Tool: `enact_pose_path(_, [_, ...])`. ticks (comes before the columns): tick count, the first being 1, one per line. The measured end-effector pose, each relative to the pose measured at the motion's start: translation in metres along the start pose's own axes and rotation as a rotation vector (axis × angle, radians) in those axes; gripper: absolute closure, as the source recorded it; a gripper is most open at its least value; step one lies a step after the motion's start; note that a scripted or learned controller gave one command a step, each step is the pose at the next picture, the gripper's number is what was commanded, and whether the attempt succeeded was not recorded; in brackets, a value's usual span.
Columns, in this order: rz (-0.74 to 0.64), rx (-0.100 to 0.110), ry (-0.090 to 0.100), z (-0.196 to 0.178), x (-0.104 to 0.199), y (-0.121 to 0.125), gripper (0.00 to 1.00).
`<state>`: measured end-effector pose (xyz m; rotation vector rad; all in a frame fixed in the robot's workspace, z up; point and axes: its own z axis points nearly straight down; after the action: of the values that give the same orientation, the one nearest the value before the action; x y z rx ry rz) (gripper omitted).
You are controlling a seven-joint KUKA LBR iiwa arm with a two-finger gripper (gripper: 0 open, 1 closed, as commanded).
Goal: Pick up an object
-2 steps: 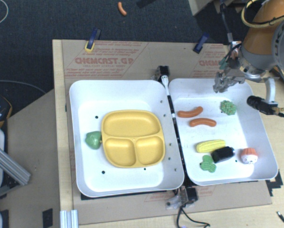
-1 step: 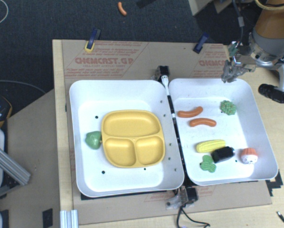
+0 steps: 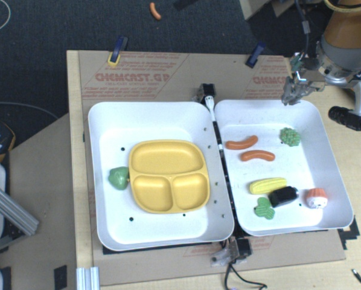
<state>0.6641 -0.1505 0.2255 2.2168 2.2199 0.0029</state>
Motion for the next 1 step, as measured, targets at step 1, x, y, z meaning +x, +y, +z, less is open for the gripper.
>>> enact_pose_path(1, [-0.003,0.005,0.003,-0.007,0.0477,-0.0044,1.0])
